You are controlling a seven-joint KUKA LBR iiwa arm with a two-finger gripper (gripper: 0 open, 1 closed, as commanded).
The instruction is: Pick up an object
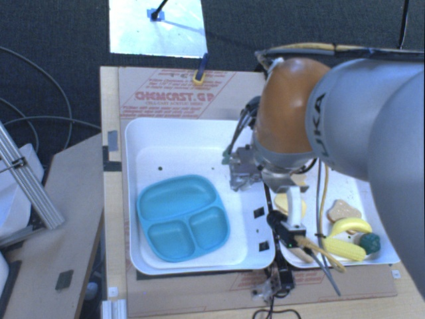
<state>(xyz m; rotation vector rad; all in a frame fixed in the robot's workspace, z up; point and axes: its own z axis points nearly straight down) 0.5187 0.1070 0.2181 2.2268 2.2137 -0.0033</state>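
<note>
My gripper [239,177] hangs over the right side of the left bin [172,135], close to the wall shared by the two bins. A blue divided tray [182,216] lies flat in the front left of that bin, a little left of and below the gripper. In the right bin [382,258] a yellow banana [352,226], a yellow corn cob [342,248] with a green end [369,242], a tan bread-shaped piece [342,211] and a pale yellow round piece [297,207] lie at the front. The big grey arm [358,111] hides most of that bin.
A cardboard sheet with red print [174,92] lies under the bins at the back. A shiny metal plate [156,17] sits behind it. A wooden bench edge and a metal rail [26,178] stand at the left.
</note>
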